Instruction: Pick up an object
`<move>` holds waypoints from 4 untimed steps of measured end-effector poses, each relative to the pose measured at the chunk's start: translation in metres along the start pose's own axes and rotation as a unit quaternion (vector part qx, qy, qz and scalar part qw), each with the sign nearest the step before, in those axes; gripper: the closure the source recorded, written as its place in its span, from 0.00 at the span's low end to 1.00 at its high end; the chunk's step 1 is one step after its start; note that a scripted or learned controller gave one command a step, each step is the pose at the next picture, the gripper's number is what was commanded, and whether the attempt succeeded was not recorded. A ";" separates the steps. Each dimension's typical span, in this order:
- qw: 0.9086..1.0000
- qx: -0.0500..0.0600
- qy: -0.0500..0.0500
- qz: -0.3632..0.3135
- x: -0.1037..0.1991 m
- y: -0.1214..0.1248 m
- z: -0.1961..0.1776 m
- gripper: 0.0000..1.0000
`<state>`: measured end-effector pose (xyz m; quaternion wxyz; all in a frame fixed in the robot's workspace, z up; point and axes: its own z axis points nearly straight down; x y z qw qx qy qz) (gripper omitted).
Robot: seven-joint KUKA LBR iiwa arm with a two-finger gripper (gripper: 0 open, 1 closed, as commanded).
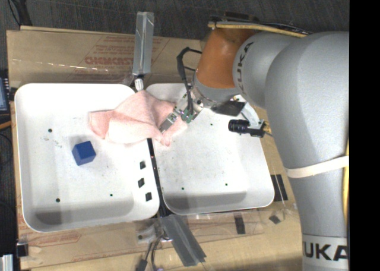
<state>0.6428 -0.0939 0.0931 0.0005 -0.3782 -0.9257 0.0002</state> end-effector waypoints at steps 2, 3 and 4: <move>0.994 0.000 0.000 0.110 0.068 0.068 -0.100 1.00; 0.967 0.001 0.001 0.256 0.069 -0.029 -0.098 1.00; 0.967 0.001 0.001 0.256 0.069 -0.029 -0.098 0.00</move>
